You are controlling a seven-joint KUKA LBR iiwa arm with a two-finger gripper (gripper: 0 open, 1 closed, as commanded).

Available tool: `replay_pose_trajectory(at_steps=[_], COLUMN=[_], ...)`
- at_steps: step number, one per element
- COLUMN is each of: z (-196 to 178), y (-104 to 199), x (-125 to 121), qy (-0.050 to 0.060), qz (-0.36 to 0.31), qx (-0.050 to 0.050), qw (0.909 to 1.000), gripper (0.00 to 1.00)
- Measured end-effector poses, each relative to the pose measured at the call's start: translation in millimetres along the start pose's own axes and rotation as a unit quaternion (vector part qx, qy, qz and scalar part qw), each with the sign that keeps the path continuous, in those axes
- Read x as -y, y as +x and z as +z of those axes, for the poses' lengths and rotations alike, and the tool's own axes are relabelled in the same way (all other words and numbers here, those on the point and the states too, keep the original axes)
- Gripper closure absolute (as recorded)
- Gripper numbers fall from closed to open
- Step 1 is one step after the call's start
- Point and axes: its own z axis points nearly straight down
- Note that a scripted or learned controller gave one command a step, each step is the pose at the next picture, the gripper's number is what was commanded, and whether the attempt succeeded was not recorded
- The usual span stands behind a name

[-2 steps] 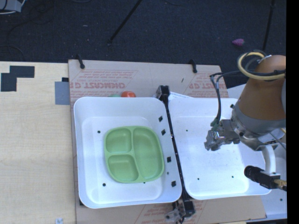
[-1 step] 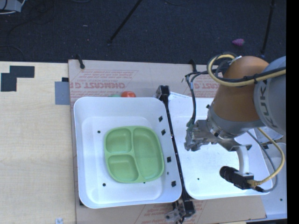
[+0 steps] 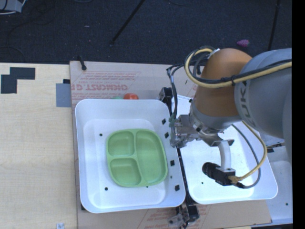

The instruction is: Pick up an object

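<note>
In the camera view, the thing we would pick is the pale green plastic plate with three compartments (image 3: 137, 157). It lies flat on the floor of the left white bin (image 3: 90, 128), toward that bin's near right corner and just beside the wall it shares with the right white bin (image 3: 200, 192).

We judge the plate to be light, stiff and smooth. It should not bend or break under a firm pinch, but its glossy moulded surface may slip. It lies flat, so the broad faces offer nothing to close on. The raised outer rim or one of the ridges between compartments looks like the best hold. We would close across a ridge from above, because the rim nearest the bin wall leaves little room.

All three compartments look empty, and the plate is the only thing we see in the left bin. The part of the right bin's floor that shows under the arm is bare white. A small red-orange round thing (image 3: 130, 97) sits outside, behind the left bin's far wall on the brown cardboard sheet (image 3: 105, 82) that covers the counter (image 3: 33, 151).

The claw (image 3: 177, 136) hangs over the shared wall, near the plate's right edge but apart from it. We cannot tell whether it is wide or narrow.
</note>
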Motion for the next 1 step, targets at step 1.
replay_pose_trajectory(at_steps=[1], z=[16.4], y=[53.9], x=[-13.0], qy=[0.001], qz=[0.001], qx=[0.0], qw=[1.0], gripper=[1.0])
